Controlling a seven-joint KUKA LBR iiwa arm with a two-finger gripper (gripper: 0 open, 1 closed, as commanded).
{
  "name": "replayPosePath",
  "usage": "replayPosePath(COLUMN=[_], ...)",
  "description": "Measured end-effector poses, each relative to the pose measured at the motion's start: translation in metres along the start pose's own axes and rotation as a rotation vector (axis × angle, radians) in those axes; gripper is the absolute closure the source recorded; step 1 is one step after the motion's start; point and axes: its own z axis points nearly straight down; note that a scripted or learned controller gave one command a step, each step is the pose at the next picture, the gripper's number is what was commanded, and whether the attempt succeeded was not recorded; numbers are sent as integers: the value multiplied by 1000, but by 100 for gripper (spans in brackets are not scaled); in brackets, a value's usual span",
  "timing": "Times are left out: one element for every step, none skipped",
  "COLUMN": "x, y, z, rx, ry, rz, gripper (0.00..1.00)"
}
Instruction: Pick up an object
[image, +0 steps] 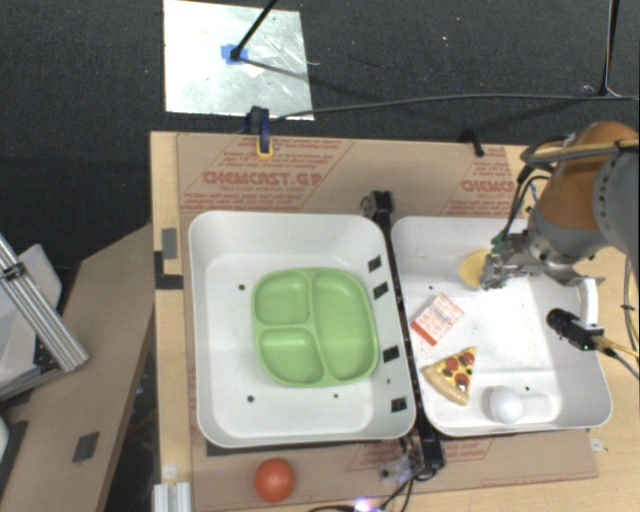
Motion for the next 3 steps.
replayPosePath(x=[1, 4, 3], y=[0, 3, 5], z=[-65, -130, -185], rx=[-2, -4, -2], ry=[0, -1, -1], rz=[3, 1, 1], gripper=[100, 100, 100])
